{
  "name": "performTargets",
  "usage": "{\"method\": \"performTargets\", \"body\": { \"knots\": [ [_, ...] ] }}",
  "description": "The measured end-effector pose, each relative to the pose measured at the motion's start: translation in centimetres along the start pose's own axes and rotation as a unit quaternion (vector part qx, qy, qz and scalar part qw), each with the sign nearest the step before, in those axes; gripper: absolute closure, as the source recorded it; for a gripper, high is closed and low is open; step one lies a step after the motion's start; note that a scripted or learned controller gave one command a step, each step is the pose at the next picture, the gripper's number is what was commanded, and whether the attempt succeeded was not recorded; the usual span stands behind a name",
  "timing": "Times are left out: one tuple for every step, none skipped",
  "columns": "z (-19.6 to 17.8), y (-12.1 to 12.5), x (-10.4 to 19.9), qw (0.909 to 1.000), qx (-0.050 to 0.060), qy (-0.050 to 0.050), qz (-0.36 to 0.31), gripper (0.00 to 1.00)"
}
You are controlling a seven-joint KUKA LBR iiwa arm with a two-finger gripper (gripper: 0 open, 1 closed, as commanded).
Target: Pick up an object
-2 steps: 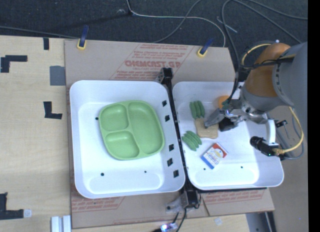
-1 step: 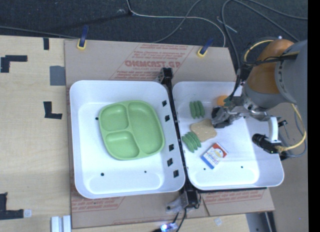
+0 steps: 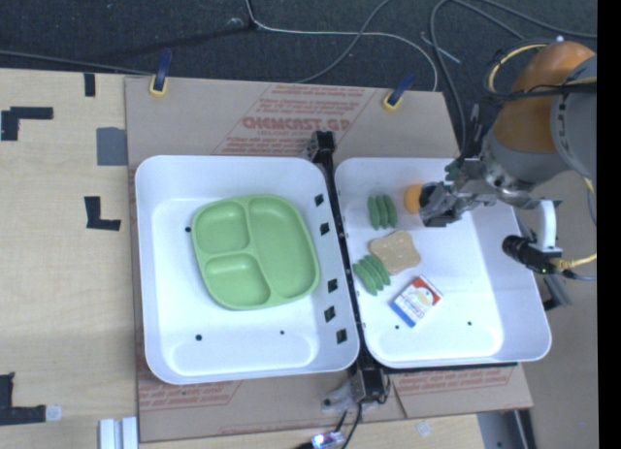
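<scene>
Nearest the camera, a small carton (image 3: 416, 301) lies toward the right bin's (image 3: 505, 336) front edge, with a tan slice (image 3: 396, 251) and two green pods (image 3: 381, 210) (image 3: 372, 273) behind it. Low over the bin's rear edge, the gripper (image 3: 439, 207) sits beside an orange piece (image 3: 414, 196). Nothing looks lifted; grasp and lift remain.

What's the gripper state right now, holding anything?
Gripper: state cannot be told; it sits low in the right bin beside an orange object, with nothing visibly held.
</scene>
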State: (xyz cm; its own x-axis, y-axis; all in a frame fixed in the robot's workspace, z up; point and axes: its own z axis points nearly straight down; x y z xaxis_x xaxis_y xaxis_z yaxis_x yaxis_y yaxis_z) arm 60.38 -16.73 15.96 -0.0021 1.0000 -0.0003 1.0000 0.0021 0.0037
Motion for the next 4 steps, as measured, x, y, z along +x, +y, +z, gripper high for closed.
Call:
{"method": "performTargets", "body": {
  "knots": [
    [-5.9, -0.2, -0.8, 1.0000, -0.001, -0.001, 0.001, 1.00],
    [-10.3, -0.1, -0.8, 1.0000, 0.000, 0.000, 0.000, 1.00],
    [-9.2, 0.9, 3.7, 1.0000, 0.002, 0.000, -0.001, 1.00],
    [-9.3, 1.4, 8.2, 1.0000, 0.002, 0.001, -0.002, 1.00]
  ]
}}
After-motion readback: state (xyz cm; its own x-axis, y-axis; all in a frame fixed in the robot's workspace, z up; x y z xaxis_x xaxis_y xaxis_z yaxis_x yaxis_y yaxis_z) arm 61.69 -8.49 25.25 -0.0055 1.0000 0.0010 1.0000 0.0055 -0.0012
